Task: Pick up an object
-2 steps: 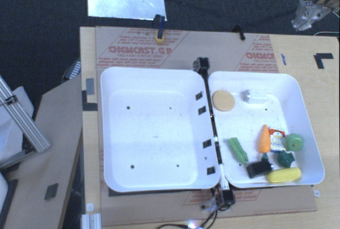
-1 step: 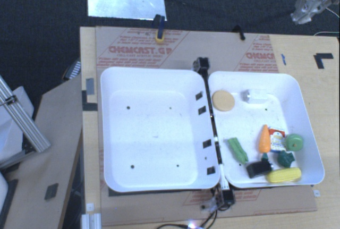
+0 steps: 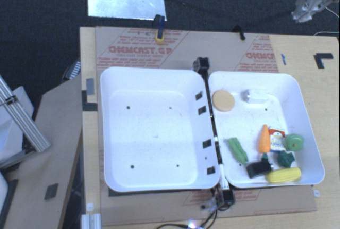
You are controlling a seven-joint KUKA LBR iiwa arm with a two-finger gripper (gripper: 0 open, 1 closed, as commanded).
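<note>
— Where are the things to pick up?

— All of them lie in the right bin (image 3: 305,111), well apart from the gripper (image 3: 309,3), lower in the picture and a little to its left. The carrot (image 3: 264,138) is there, touching a red and white packet (image 3: 276,140), and a green ball (image 3: 294,142) is just beside the packet.

— And farther from the gripper?

— A yellow corn cob (image 3: 283,175) lies at the bin's near edge, with a black block (image 3: 258,169) touching its left end. A dark green piece (image 3: 286,158) is between the corn cob and the ball. A green pickle (image 3: 238,150) lies to the left of the block.

— What is closest to the gripper?

— A small pale thing (image 3: 255,96) and a round tan disc (image 3: 223,100), near the far wall of the bin.

— Is the gripper open or closed?

— I cannot tell. It hangs over the dark floor beyond the bench's far right corner, with nothing visible in it. The left bin (image 3: 154,82) is farthest from it.
</note>
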